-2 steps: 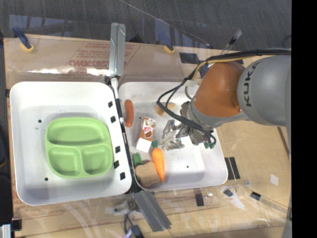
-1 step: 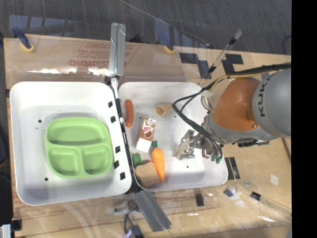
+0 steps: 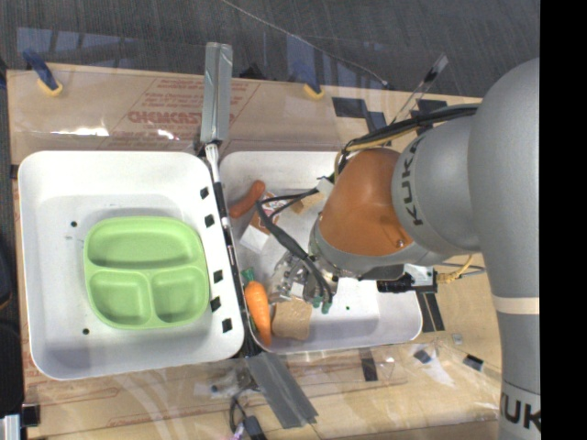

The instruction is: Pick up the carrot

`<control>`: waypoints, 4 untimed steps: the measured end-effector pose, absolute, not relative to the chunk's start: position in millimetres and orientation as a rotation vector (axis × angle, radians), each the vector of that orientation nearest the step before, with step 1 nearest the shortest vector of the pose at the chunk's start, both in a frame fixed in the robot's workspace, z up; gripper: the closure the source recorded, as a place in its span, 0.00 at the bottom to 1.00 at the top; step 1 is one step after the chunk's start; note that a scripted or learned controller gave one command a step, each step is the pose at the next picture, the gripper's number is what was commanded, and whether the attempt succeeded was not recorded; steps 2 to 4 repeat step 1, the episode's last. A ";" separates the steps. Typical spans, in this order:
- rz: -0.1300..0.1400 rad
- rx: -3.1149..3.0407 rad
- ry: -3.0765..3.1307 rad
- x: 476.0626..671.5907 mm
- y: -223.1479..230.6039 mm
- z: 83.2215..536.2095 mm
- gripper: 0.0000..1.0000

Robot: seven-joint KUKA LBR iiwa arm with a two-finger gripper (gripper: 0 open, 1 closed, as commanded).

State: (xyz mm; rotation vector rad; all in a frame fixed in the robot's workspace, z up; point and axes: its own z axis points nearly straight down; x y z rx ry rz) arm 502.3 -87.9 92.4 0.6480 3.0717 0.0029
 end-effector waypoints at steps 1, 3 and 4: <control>0.005 0.715 3.052 479.0 -28.7 194.9 1.00; 0.005 0.715 3.052 479.0 -28.7 194.9 1.00; 0.005 0.715 3.052 479.0 -28.7 194.9 1.00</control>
